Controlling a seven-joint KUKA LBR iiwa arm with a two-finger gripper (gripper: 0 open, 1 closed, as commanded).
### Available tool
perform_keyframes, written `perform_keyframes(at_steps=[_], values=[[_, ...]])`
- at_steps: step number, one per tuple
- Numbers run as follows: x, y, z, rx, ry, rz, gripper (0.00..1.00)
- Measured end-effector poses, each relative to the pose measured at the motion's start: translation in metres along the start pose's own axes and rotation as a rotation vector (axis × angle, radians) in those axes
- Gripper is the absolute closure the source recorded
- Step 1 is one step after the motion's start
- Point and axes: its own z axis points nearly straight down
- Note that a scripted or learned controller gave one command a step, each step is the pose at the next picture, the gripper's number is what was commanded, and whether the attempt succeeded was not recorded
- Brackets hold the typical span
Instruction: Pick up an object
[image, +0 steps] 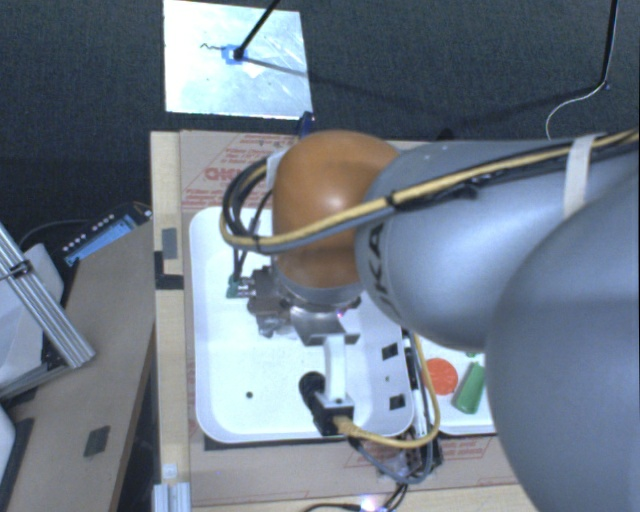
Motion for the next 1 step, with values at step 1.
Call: perform_keyframes(at_steps=[1], values=[[-0.0001,0.0005,-0.0078,-0.003,0.001,0.001,1.00]])
